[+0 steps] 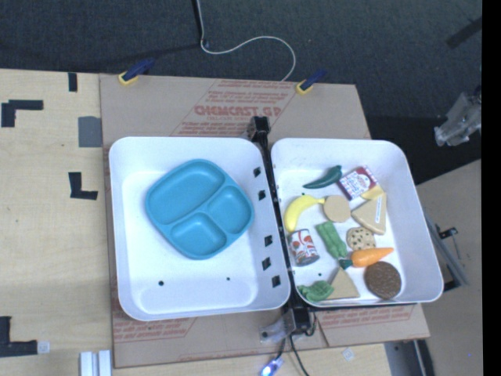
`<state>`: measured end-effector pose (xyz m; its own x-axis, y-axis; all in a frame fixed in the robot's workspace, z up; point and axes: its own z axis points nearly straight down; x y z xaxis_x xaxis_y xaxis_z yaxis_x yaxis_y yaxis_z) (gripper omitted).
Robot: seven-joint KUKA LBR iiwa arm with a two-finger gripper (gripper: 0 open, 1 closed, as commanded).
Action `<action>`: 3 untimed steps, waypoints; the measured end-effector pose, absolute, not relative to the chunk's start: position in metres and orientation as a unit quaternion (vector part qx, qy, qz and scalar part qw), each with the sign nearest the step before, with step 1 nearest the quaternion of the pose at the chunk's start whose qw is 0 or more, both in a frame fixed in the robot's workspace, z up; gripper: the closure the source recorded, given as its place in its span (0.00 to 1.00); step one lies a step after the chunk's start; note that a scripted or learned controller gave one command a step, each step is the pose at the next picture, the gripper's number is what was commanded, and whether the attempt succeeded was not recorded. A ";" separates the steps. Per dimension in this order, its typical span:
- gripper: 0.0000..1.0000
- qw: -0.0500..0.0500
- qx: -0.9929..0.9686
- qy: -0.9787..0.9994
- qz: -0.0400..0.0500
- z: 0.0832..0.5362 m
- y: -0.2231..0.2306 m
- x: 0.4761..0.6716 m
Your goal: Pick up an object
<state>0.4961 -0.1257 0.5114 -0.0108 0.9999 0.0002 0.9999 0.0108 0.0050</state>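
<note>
We see nothing picked yet: toy food [344,233] sits in the right bin [415,210], gripper [458,124] far right, grip unclear.

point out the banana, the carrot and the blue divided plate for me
banana [300,209]: camera view, on the middle of its yellow curve.
carrot [372,256]: camera view, on the middle of its orange body.
blue divided plate [228,209]: camera view, on the floor of its right-hand compartment.
</note>
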 end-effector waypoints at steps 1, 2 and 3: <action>1.00 0.001 0.704 0.710 0.001 0.537 -0.066 0.484; 1.00 -0.001 0.703 0.711 0.000 0.532 0.014 0.484; 1.00 -0.001 0.703 0.711 0.000 0.534 0.092 0.483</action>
<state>0.4834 0.0924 0.5342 -0.0105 0.9999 0.0010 0.9999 0.0105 -0.0010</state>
